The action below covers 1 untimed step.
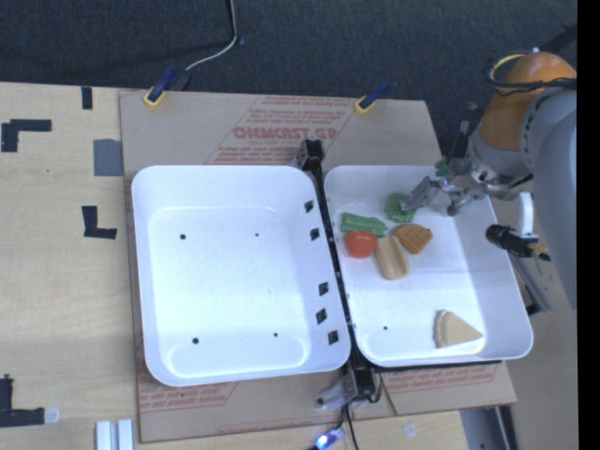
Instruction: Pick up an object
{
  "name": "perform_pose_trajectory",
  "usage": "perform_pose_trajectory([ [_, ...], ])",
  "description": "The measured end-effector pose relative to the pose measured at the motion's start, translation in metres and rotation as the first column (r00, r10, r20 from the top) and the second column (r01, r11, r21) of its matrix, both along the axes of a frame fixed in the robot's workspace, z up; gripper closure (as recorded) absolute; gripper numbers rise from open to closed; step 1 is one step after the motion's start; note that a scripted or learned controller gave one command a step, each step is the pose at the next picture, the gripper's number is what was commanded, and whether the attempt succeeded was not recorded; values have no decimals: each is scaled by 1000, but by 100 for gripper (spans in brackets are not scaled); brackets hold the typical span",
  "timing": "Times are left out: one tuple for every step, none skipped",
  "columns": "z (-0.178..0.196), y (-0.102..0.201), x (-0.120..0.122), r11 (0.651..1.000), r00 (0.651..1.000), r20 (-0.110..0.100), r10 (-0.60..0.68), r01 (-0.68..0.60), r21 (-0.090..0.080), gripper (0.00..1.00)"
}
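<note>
At the right bin's (487, 345) upper edge, the gripper (419, 195), grip state unclear, nears a green toy (401, 205), likely light, rigid, best pinched across its middle.

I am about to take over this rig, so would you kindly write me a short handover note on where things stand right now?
Gripper: low over the far side of the right bin, beside the dark green piece; whether it grips it cannot be made out.
Objects, all in the right bin: dark green piece near the far wall, green pepper, red tomato, tan bread roll, orange pastry, and a tan wedge near the front corner.
Done: the arm has reached the cluster.
Left: confirm a grasp and lift one object.
</note>
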State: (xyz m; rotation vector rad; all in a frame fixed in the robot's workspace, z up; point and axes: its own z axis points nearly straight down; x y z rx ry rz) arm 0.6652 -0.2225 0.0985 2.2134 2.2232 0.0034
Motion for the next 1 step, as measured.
perform_pose_trajectory([
  [-8, -1, -46, 1000, 1000, 0, -5, 5, 0, 0],
])
